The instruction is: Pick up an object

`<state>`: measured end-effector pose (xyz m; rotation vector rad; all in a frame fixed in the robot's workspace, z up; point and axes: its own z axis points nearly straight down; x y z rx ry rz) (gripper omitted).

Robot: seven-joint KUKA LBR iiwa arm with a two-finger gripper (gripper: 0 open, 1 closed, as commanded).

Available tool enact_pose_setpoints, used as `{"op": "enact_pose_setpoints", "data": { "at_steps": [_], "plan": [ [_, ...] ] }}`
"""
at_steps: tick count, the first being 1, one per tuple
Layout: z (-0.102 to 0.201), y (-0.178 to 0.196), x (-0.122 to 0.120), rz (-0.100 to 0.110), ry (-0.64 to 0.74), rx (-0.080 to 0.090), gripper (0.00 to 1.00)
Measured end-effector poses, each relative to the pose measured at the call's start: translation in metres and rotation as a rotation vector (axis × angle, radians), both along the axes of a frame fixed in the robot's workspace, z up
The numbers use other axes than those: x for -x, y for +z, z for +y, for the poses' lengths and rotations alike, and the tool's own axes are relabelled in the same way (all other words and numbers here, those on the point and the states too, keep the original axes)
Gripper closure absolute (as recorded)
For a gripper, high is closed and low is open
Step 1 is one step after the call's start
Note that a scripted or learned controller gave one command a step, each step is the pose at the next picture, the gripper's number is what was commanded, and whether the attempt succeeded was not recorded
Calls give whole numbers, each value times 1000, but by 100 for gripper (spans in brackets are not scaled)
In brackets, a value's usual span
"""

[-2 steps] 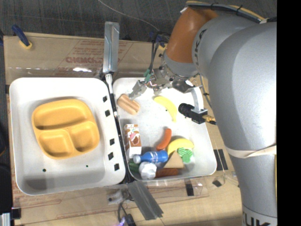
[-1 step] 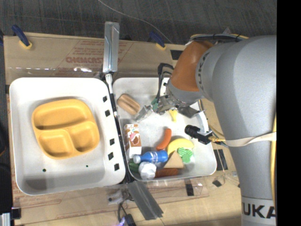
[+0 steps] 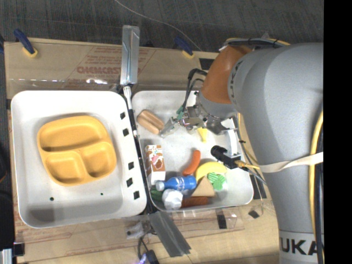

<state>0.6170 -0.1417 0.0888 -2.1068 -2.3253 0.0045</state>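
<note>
The right bin (image 3: 165, 100) holds several objects. A tan wooden cylinder (image 3: 149, 121) lies near its left wall. My gripper (image 3: 181, 121) hangs low over the upper middle of this bin, just right of the cylinder, and nothing shows in its grasp. A small yellow piece (image 3: 202, 133) peeks out under the wrist. Further forward lie a printed card box (image 3: 155, 159), an orange sausage-shaped toy (image 3: 192, 161), a yellow rounded fruit (image 3: 209, 169), a green piece (image 3: 218, 181), a blue bottle (image 3: 180, 183) with a white cap, and a tan wedge (image 3: 204, 189).
The left bin (image 3: 27, 202) holds a yellow divided tray (image 3: 77, 147). A metal divider (image 3: 130, 54) stands between the bins at the back. The grey arm (image 3: 275, 120) covers the right bin's right side. Bare floor of the right bin shows around (image 3: 179, 144).
</note>
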Motion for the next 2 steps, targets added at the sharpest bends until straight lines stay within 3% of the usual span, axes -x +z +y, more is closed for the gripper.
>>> {"op": "enact_pose_setpoints", "data": {
  "at_steps": [1, 2],
  "plan": [
    [-33, 1, 52, -1, 174, -1, 0],
    [-24, 2, 108, -2, 223, -3, 0]
  ]
}}
